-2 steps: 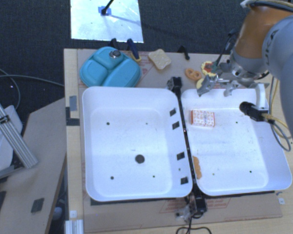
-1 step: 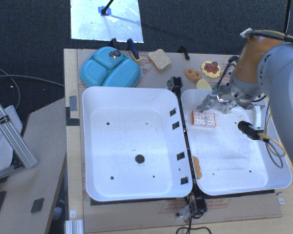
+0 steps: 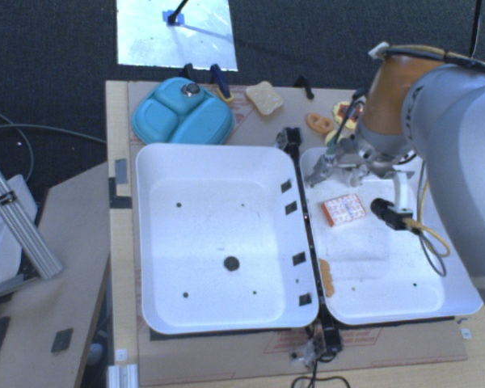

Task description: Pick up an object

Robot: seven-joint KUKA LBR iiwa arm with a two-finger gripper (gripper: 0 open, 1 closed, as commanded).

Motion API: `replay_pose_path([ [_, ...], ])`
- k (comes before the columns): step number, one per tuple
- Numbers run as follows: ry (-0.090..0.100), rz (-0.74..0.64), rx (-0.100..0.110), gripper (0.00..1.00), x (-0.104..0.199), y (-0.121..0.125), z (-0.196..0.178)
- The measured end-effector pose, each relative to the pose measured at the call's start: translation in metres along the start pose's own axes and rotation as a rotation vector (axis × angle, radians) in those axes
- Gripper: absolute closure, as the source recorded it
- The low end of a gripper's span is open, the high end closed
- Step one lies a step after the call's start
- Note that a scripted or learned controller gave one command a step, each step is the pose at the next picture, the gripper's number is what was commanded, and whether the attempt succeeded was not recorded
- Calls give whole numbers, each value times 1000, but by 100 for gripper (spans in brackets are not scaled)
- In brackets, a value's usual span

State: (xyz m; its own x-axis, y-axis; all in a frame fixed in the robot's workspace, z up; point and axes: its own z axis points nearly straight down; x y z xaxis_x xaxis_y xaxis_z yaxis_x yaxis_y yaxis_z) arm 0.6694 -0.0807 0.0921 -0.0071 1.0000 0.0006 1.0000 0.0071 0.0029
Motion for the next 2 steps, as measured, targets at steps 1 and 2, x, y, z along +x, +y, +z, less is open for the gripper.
replay_pose_path([
  [1,-2,7,-5,0,-16,-77,4],
  [2,-5,4,-7,0,-61,-14,-4],
])
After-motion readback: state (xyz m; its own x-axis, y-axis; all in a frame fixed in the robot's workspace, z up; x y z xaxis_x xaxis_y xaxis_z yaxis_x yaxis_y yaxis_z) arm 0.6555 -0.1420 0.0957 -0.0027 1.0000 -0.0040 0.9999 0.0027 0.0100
